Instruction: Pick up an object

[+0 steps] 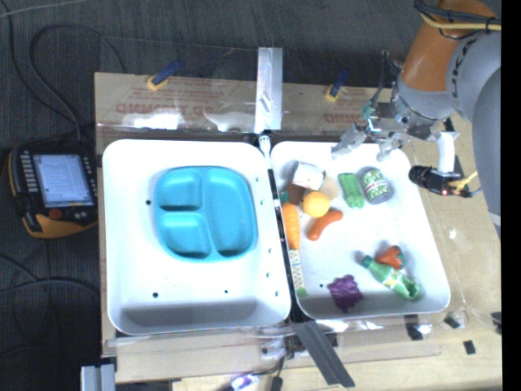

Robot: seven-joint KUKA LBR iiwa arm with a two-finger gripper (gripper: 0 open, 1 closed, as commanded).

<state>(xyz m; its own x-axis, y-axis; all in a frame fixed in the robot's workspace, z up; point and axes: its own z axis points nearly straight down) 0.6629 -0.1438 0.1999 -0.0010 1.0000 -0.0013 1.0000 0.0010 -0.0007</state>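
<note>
Dark carpet surrounds the bench, where the left bin (pixel 122 243) carries a blue divided tray (pixel 203 212) and the right bin (pixel 431 243) holds the loose objects. Its far edge has a white block (pixel 308 174), green can (pixel 375 184) and green pepper (pixel 351 190); an orange ball (pixel 316 204) and carrot (pixel 290 225) lie by its left edge, purple grapes (pixel 345 292) near the front. Over the far right corner the gripper (pixel 371 139) hangs with fingers apparently spread and nothing between them, though glare blurs them.

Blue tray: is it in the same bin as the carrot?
No. The blue tray lies in the left bin, while the carrot lies in the right bin.
</note>
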